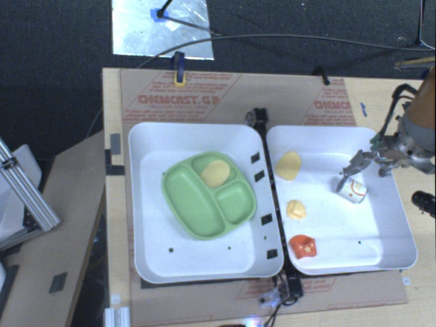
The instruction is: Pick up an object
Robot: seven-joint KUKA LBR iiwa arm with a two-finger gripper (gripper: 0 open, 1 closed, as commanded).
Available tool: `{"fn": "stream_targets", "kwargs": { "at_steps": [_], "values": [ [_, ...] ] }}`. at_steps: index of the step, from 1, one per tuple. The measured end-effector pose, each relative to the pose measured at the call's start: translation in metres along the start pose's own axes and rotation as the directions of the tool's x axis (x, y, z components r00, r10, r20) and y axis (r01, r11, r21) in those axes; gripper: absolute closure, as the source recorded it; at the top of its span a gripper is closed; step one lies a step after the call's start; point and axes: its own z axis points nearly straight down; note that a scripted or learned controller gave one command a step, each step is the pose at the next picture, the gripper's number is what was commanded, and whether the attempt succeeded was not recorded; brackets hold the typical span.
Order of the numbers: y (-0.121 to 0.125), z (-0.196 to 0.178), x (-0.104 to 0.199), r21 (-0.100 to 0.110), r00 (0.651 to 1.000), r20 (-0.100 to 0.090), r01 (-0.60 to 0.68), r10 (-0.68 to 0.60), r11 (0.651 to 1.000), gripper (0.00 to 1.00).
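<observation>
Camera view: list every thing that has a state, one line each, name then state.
green tray: in left bin, one yellow piece in a compartment
small can: on its side in right bin
gripper: just above the can, fingers spread
red item: lying loose, untouched
two yellow items: lying loose, apart

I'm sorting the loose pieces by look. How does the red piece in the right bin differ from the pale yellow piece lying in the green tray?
The red piece is bright red with a pale spot; the pale yellow piece is plain pale yellow. The red piece looks blocky and angular, the yellow one rounded. The red piece lies on the floor of the right bin near its front left corner; the yellow one sits in a compartment of the green tray in the left bin. Both are small and lie apart from the tool.
</observation>
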Motion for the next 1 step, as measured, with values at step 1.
{"fn": "stream_targets", "kwargs": {
  "at_steps": [1],
  "values": [
    [0.0032,-0.0074,0.0005,-0.012,1.0,0.003,0.003,-0.003,1.0,0.0]
  ]
}}
